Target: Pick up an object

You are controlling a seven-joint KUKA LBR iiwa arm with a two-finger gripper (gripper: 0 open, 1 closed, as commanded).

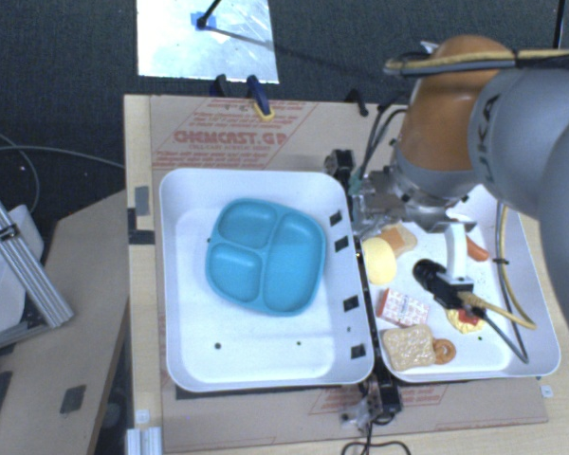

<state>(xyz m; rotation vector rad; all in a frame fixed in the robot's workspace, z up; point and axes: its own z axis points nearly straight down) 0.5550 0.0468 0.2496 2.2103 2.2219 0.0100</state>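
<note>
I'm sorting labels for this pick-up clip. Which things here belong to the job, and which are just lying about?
Likely for the job, all in the right bin under the arm:
yellow piece
red-and-white packet
toast slice
small ring

Probably just lying about:
blue divided plate in the left bin
blue clamp
shiny sheet

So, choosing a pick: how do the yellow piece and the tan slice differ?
The yellow piece is rounded and smooth; the tan slice is flat and squarish. The yellow piece lies nearer the arm, the tan slice by the near rim. Both lie in the right bin.
</note>
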